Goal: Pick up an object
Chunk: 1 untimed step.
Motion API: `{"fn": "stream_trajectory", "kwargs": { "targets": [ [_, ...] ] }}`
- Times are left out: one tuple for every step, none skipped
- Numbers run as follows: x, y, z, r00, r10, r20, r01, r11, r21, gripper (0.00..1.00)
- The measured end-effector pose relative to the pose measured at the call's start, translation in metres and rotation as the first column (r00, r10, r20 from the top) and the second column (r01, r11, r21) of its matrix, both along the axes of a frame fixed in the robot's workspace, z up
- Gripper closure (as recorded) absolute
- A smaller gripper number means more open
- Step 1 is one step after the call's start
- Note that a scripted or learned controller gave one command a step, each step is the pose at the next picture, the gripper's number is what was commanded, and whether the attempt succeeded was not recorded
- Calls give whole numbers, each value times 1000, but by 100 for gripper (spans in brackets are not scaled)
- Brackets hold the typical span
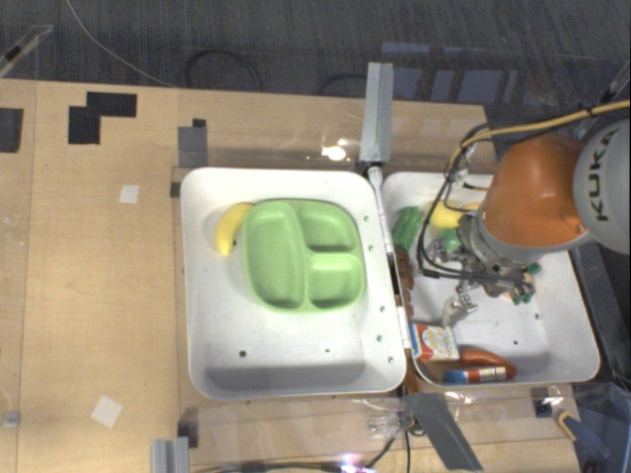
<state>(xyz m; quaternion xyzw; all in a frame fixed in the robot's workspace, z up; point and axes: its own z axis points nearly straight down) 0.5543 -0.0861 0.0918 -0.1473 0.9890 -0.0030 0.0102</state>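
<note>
Camera view looks down at a slant on a wooden surface [89, 294] with two white bins side by side. Nearest, at the front edge of the right bin [582, 348], lie a small red and white packet [436, 341] and, just beside it, a brown-red tube [485, 359] with a blue object [465, 374] touching its front side. Above these, in the middle of the same bin, the end effector [463, 304] hangs over the bin floor under the grey arm with its orange band [527, 193]; I cannot tell how it stands, and no object is visible in it. Farther back in this bin are a green object [408, 227] and a yellow one [446, 218], partly hidden by cables. In the left bin [286, 358], a green divided tray [301, 254] rests, with a yellow banana [230, 227] touching its far left side.
</note>
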Motion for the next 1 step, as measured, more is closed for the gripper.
{"fn": "stream_trajectory", "kwargs": {
  "targets": [
    [5,2,14,1000,5,18,-5,1000,0,100]
  ]
}}
